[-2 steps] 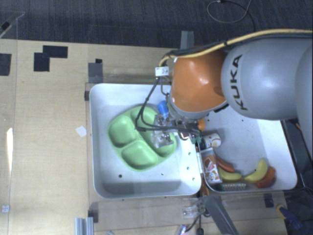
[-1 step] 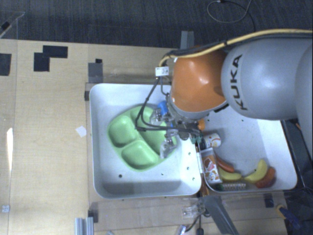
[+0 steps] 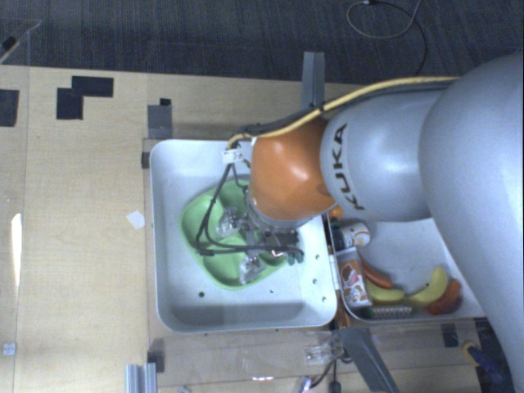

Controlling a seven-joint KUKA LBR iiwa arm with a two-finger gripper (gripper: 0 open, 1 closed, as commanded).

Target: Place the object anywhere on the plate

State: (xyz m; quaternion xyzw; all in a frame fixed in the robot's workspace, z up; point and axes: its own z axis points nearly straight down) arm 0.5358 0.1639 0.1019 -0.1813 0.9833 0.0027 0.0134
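Plate (image 3: 195, 219), light green, lies in the left white bin (image 3: 176, 301), a little toward that bin's 12 o'clock side. Much of the plate is covered by the arm (image 3: 385, 166); its rim shows as a green arc at the 9 o'clock side of the wrist, and another green patch shows at about 6 o'clock below the wrist. The gripper (image 3: 260, 256) hangs directly over the plate, under the orange band (image 3: 286, 174), with thin dark cables looping from the wrist across the plate's left half. Whether the jaws are spread or clenched cannot be told, as the wrist and its fittings hide the tips. No object can be made out between the jaws, and whether anything rests on the plate beneath them cannot be told either.

At 3 o'clock from the plate, in the right white bin (image 3: 405, 240), several items lie along the bin's near wall: a small jar with a white lid (image 3: 354, 236) close to the dividing wall, a printed packet (image 3: 353, 283) below it, a yellow banana (image 3: 432, 286), and reddish and orange pieces (image 3: 377, 277) beside it. They lie well apart from the jaws, on the other side of the wall between the bins. Both bins sit on the pale wooden tabletop (image 3: 74, 244), which carries black square marks (image 3: 78, 97) toward 11 o'clock.
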